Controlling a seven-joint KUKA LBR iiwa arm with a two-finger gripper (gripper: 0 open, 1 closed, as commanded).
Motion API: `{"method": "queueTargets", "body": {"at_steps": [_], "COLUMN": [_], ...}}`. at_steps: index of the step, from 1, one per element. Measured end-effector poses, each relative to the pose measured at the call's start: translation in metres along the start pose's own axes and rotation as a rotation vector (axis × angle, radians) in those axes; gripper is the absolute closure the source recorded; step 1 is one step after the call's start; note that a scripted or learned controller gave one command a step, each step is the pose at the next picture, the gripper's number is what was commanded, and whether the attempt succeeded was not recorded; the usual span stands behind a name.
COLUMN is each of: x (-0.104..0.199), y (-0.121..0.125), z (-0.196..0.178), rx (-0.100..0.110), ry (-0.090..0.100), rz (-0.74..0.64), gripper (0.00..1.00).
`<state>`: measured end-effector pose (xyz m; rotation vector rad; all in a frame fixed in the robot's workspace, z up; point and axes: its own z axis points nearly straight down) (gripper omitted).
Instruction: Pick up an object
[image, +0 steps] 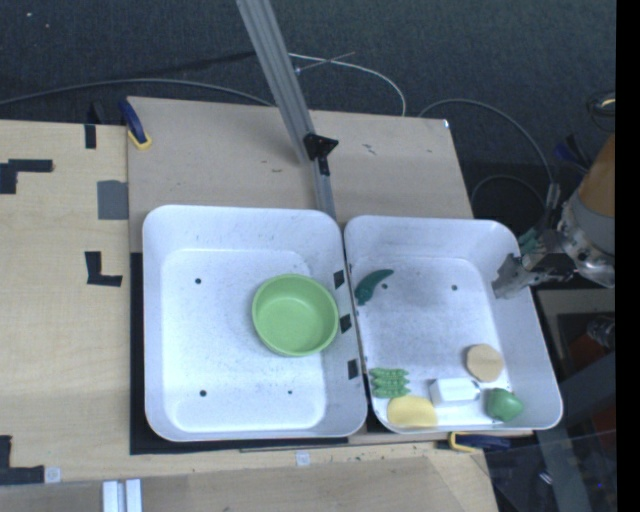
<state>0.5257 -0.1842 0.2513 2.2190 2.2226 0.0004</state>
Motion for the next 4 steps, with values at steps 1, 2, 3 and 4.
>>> {"method": "queueTargets", "body": {"at_steps": [1, 2, 3, 4], "x": [0.052, 0.111, 0.174, 0.235], "y": [-0.006, -0.013, -0.009, -0.006], "z": [-0.006, 0.006, 0.012, 0.020], "rx": [0.001, 0.004, 0.004, 0.005], "ry": [0.002, 0.002, 0.002, 0.002], "rz": [-0.005, -0.005, -0.006, -0.006], "gripper": [1.00, 1.00, 1.00, 1.00]}}
